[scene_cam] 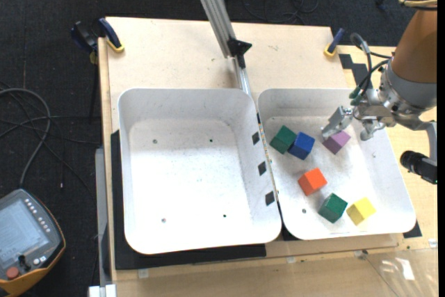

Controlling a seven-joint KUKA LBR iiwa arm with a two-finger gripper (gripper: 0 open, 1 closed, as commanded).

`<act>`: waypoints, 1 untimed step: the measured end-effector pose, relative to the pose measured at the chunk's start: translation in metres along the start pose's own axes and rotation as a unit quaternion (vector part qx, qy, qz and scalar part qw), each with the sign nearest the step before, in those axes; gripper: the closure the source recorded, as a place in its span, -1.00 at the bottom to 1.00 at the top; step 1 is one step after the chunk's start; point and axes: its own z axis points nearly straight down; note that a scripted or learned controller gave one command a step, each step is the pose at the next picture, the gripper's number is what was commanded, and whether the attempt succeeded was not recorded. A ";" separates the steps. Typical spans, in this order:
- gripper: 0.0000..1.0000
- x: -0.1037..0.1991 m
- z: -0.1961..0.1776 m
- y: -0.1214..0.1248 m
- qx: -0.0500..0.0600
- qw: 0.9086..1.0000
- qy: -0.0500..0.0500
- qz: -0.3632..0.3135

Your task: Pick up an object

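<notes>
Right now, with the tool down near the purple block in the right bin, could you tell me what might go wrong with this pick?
1. The tool spreads wide around the purple block, which sits tilted; closing may push it aside instead of gripping it.
2. The purple block lies close to the right bin's back wall, so the fingers may scrape it.
3. The blue block touches a green block; a sideways slide could disturb both.

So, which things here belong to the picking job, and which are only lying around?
Job: gripper; purple block; blue block; two green blocks; orange block; yellow block; right bin.

Lying about: left bin; pendant; clamps; cables.
</notes>
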 end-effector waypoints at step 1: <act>-1.00 0.014 0.115 0.001 0.004 1.000 0.001 0.000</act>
